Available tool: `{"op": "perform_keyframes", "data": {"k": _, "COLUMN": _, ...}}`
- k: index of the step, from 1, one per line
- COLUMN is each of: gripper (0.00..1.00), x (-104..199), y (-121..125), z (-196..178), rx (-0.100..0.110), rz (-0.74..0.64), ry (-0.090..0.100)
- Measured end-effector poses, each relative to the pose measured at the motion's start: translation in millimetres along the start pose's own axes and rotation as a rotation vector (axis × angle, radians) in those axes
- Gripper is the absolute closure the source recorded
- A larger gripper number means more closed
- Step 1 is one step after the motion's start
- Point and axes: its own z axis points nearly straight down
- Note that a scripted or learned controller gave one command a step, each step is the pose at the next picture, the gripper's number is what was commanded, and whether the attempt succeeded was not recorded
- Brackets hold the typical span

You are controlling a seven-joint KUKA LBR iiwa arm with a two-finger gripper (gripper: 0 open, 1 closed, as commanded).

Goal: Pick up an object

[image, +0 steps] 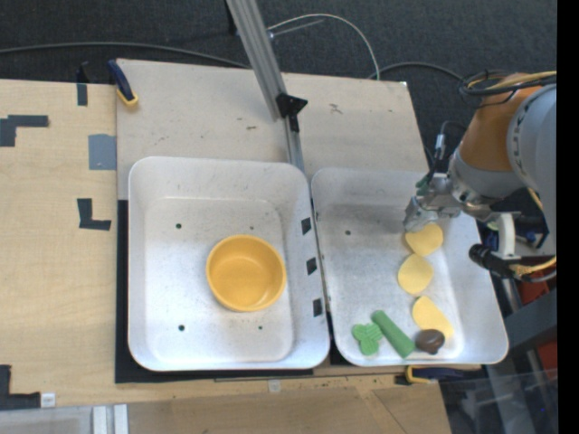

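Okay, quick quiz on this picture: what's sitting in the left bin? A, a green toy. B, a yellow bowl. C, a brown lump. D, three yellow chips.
B: the yellow bowl sits alone in the left bin, while the green toy, the yellow chips and the brown lump all lie in the right bin.

Lighting's pretty even and soft, looks like overhead room light, no harsh hotspots. The two white bins (145, 242) come out bright but not blown out, you can see the speckles and scuffs on them. The yellow bowl (245, 272) throws just a faint shadow, a bit darker inside its rim. The dark floor along the top goes murky. Overall it's low-res and slightly soft, with the arm (507, 143) at the right looking a touch blurry.
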Motion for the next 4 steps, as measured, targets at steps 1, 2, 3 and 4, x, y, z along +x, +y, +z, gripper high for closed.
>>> {"op": "perform_keyframes", "data": {"k": 1, "gripper": 1.0, "x": -6.2, "y": 6.0, "z": -46.6, "rx": -0.004, "rz": 0.002, "ry": 0.0}}
{"op": "perform_keyframes", "data": {"k": 2, "gripper": 1.0, "x": -12.0, "y": 5.8, "z": -108.8, "rx": -0.007, "rz": 0.002, "ry": -0.001}}
{"op": "perform_keyframes", "data": {"k": 3, "gripper": 1.0, "x": -11.7, "y": 6.4, "z": -130.1, "rx": -0.004, "rz": 0.002, "ry": 0.0}}
{"op": "perform_keyframes", "data": {"k": 4, "gripper": 1.0, "x": 31.5, "y": 0.4, "z": -130.7, "rx": -0.001, "rz": -0.001, "ry": 0.002}}
